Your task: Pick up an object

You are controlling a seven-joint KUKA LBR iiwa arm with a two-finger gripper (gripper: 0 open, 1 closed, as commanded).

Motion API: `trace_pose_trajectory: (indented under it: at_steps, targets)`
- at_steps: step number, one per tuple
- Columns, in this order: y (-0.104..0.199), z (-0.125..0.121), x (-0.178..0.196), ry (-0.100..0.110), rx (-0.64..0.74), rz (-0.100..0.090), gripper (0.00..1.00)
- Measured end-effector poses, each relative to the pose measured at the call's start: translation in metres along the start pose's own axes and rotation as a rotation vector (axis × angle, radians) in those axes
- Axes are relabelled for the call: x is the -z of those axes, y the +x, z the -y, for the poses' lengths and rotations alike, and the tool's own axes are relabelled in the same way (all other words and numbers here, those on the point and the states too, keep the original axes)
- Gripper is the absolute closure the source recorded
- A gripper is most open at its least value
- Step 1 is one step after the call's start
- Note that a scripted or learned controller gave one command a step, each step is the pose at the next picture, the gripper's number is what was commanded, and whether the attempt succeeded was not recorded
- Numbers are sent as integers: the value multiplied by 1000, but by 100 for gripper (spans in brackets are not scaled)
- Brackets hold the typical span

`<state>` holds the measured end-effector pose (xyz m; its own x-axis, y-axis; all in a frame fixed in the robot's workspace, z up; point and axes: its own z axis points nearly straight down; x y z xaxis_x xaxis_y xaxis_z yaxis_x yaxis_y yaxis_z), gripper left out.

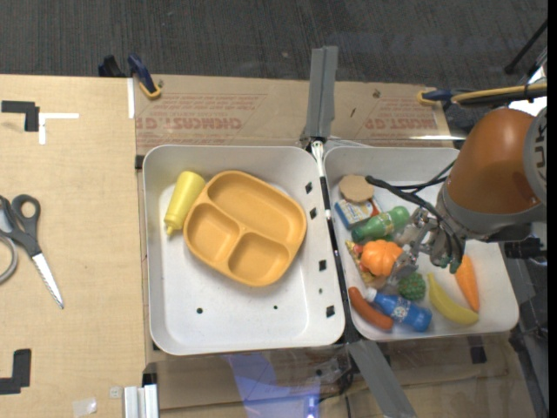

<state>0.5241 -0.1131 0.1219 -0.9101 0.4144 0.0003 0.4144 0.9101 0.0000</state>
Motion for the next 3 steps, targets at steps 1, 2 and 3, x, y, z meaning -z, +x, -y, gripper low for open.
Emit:
trace_pose_trajectory:
  at_steps: [1,2,3]
  targets:
    - [0,0,0,0,0,1,0]
    - [3,-20,-24,-2,31,12,0]
    - [2,-20,-14,-2,33,15,100]
